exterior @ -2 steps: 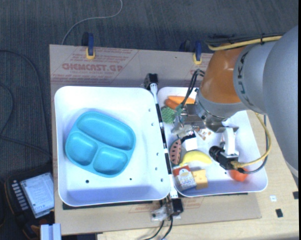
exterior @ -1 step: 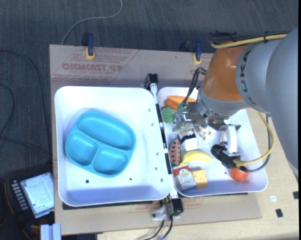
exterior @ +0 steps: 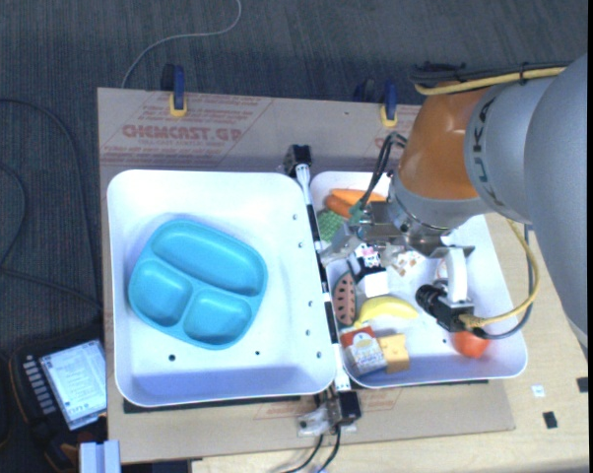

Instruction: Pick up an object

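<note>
The right white bin (exterior: 503, 358) holds several small objects: a yellow banana (exterior: 387, 310), a brown oval piece (exterior: 345, 298), an orange carrot-like piece (exterior: 343, 201), a green item (exterior: 330, 225), a red and yellow block (exterior: 375, 351), and a small orange-red ball (exterior: 469, 343). My gripper (exterior: 383, 254) hangs low over the middle of this bin, just above the banana, among small white and dark pieces. The arm's grey and orange wrist (exterior: 444, 161) covers the bin's back part.
The left white bin (exterior: 139, 190) carries a blue three-compartment tray (exterior: 198, 281). Blue and yellow clamps (exterior: 176, 87) hold the brown board at the back. A black cable with a yellow cord (exterior: 494, 313) loops over the right bin's right side. A device (exterior: 65, 382) lies on the floor at lower left.
</note>
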You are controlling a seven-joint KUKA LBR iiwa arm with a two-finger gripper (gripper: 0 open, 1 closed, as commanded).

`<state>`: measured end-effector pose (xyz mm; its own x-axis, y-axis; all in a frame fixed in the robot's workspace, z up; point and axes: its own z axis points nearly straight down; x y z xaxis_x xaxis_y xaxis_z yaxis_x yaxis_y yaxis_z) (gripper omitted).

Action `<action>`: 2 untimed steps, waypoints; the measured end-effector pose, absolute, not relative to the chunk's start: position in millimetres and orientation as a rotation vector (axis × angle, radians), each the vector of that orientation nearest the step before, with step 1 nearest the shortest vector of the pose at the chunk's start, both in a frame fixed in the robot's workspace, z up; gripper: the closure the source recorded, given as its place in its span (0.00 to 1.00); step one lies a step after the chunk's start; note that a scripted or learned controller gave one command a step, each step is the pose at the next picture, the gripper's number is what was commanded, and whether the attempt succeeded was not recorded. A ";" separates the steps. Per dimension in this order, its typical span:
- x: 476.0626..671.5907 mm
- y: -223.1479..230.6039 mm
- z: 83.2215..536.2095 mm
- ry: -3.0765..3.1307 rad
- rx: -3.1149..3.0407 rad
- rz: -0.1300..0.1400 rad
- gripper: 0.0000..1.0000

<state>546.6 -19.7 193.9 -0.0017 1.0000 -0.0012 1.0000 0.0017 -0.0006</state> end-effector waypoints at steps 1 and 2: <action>483.4 -50.0 184.1 2.220 2.223 -0.003 0.00; 483.4 -49.8 184.1 2.221 2.222 -0.002 0.00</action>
<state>483.4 -49.8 184.1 0.0005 1.0000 -0.0006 1.0000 -0.0005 -0.0014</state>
